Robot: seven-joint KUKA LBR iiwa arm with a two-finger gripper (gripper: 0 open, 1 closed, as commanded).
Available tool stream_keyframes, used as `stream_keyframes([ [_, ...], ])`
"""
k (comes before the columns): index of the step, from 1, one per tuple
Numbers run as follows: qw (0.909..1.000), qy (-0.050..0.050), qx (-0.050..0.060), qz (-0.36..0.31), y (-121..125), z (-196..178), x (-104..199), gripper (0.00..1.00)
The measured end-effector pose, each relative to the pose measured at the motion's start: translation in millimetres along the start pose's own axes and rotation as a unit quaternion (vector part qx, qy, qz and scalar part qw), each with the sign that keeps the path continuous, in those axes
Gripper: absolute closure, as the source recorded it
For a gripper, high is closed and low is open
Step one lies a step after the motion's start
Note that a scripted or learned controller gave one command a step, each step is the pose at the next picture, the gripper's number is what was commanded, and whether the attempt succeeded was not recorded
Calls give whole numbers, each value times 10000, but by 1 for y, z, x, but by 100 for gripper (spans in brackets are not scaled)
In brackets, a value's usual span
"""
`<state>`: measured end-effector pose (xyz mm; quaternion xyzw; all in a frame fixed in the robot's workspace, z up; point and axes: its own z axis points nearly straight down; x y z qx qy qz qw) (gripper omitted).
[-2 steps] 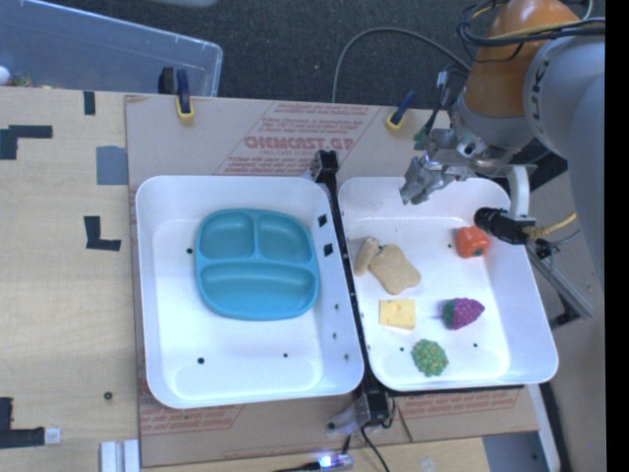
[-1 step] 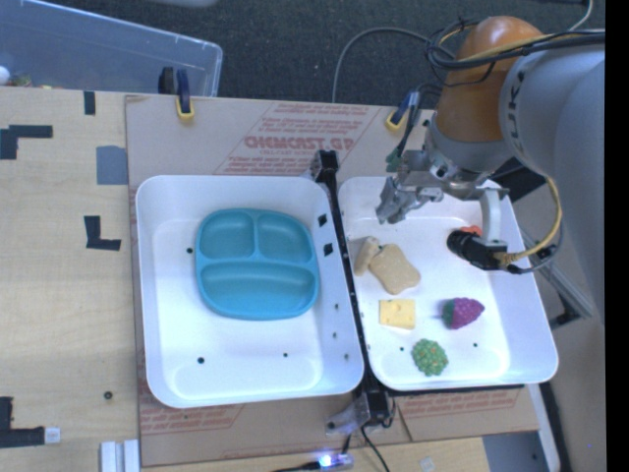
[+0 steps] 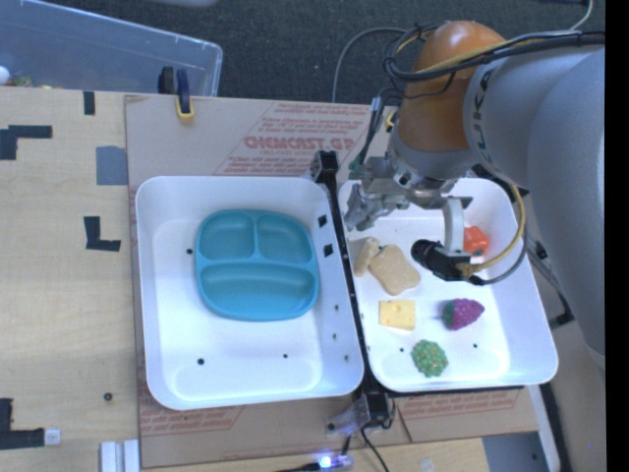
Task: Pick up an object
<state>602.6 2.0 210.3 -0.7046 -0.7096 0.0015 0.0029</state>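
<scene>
A cardboard-covered bench [image 3: 275, 146] carried two shallow white bins side by side, the left bin [image 3: 157, 293] holding a smooth blue divided tray [image 3: 257, 265] at its centre. In the right bin [image 3: 531, 357] lay toy foods: a tan bread slice [image 3: 394, 269] near nine o'clock, a flat yellow cheese square [image 3: 397, 315] below it, knobbly purple grapes [image 3: 461, 313] at centre, bumpy green broccoli [image 3: 428, 358] toward six o'clock, and an orange piece [image 3: 476, 239] at two o'clock. The gripper [image 3: 366, 207] hung over the bin's eleven o'clock corner; how far it was parted could not be made out, and nothing was seen in its grasp. Coming straight down over the bread, clear of the wall, looked the soundest approach.
</scene>
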Motion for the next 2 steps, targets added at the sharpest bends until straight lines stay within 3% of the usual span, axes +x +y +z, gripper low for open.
stream_keyframes([
  [1,10000,-7,9,2,-27,6,53,100],
  [2,10000,-6,-1,-2,-57,-15,100,100],
])
